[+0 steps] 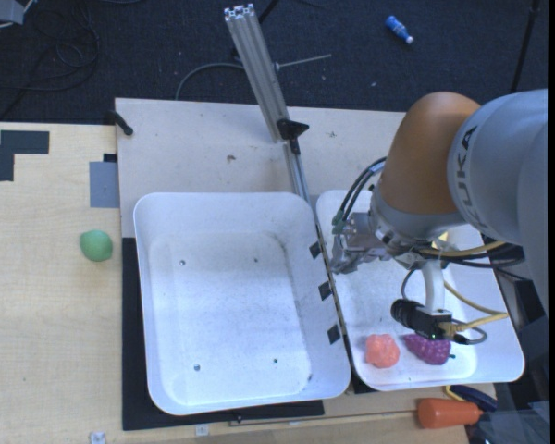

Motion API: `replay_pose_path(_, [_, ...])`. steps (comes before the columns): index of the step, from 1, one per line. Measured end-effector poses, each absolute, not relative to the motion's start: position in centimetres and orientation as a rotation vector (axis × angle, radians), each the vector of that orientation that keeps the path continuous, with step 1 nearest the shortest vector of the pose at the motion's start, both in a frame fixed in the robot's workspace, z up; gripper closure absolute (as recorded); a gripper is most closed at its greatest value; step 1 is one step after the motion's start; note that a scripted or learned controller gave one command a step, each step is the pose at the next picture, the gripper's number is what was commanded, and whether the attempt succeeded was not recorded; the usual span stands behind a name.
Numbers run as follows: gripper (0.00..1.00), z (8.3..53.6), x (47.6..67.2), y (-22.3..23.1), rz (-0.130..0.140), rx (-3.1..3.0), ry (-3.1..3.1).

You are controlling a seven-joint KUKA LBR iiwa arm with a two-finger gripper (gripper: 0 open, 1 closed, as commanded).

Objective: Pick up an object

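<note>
— where are you in all this?
— my grey arm, with its orange band, comes in from the right of the frame and bends down over the right-hand shallow white bin. my wrist end hangs over that bin's upper left part, close to the wall where the two bins meet.
— and your jaws, wide or narrow?
— i cannot tell. they sit under my own metal and cables.
— what is there to pick?
— two things, both in the lower part of the right-hand bin. one is a salmon-pink rounded lump. just beside it, to its right, is a purple bumpy lump like a bunch of grapes. whether the two touch, i cannot tell. both lie lower in the frame than my wrist end, apart from it.
— the other bin?
— the left-hand shallow white bin fills the middle of the frame, its floor flecked with dark specks.
— anything outside the bins?
— a small green ball rests on the pale wooden table at the left, well apart from both bins. an orange stubby thing lies at the lower right, just below the right-hand bin's edge. a grooved aluminium bar slants from the top centre down toward the gap between the bins. a small blue cylinder lies on the dark floor along the top.
</note>
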State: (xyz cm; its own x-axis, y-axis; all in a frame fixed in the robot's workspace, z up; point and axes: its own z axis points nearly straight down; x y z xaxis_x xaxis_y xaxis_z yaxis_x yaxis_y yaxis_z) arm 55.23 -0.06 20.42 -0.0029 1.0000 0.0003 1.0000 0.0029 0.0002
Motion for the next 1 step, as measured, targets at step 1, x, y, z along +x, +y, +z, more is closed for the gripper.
replay_pose_path(1, [1.00,22.12,55.63,4.73,-0.001,-2.219,-2.225])
